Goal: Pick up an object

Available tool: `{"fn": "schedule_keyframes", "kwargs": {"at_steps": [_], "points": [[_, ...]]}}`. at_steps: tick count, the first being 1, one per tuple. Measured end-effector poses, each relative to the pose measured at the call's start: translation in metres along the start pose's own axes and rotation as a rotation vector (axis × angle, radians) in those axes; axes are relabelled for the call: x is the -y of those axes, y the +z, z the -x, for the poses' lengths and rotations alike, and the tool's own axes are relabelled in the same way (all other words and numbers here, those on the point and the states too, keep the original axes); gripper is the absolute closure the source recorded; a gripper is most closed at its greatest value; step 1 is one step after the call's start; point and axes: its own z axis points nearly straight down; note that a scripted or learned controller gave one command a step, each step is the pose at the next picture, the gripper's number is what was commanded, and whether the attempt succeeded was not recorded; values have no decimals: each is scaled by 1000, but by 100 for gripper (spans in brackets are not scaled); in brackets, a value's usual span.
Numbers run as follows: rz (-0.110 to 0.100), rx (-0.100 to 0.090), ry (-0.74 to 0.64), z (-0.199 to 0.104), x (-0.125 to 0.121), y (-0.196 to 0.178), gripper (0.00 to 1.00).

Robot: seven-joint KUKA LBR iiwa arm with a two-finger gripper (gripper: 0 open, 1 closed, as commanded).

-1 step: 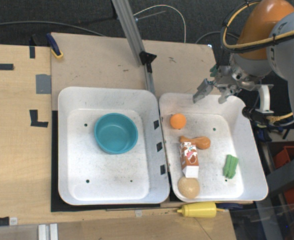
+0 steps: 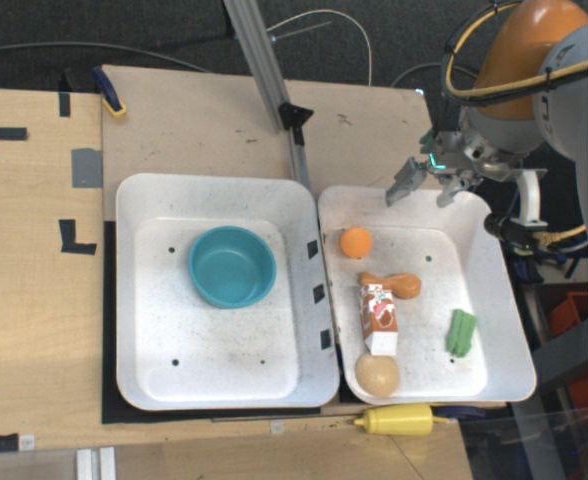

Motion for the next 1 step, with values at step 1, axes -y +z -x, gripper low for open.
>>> {"fn": "schedule_keyframes", "kwargs": {"at_steps": [1], "points": [[-6,1,2,7,8,53,0]]}}
